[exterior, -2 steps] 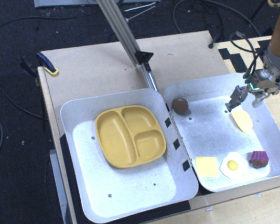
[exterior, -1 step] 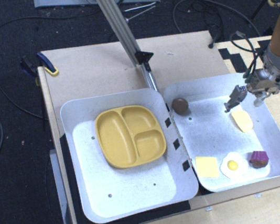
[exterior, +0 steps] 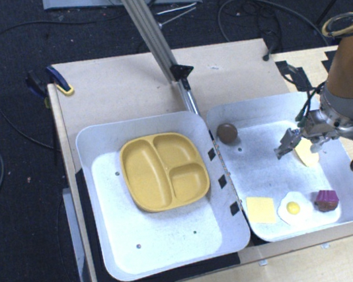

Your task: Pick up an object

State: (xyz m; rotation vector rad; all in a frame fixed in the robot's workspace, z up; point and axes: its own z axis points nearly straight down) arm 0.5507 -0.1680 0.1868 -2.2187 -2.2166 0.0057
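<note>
We see our hand [exterior: 295, 140] low in the right white bin [exterior: 256, 137], its grip impossible to tell, with the pale yellow wedge-shaped piece [exterior: 306, 153] just beneath and beside it. Closing off-centre could squeeze that wedge sideways and leave us holding nothing.

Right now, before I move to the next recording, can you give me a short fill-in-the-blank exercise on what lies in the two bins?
1. The yellow divided plate lies in the ____ bin.
2. The fried egg lies between the cheese slice and the ____ toy.
3. The plate has ____ compartments.
4. The brown ball sits near the right bin's ____ edge.

Missing words: left; purple; three; left
</note>
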